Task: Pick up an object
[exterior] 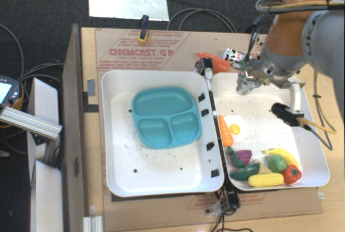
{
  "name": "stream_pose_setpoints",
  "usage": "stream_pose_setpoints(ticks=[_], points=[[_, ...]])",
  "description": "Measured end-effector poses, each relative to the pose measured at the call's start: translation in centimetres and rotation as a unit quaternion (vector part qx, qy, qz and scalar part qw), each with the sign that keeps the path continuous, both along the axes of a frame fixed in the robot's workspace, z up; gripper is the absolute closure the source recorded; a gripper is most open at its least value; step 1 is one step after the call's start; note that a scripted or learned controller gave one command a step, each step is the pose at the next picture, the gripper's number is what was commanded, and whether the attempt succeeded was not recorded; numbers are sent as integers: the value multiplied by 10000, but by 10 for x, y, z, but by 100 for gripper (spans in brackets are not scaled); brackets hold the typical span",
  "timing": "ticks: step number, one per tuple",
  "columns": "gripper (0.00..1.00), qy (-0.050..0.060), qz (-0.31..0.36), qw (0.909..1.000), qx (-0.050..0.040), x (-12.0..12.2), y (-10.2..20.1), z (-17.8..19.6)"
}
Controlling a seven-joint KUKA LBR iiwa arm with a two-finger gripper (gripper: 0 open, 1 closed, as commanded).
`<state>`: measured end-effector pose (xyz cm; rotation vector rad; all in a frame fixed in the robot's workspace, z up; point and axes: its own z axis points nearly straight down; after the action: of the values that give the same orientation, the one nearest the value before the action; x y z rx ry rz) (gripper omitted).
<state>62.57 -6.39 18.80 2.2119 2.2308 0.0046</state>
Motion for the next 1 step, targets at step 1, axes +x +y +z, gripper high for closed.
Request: stream_pose_setpoints(ticks=[1], points=[[0, -2, -28, 10000, -9, 2, -4, -3]])
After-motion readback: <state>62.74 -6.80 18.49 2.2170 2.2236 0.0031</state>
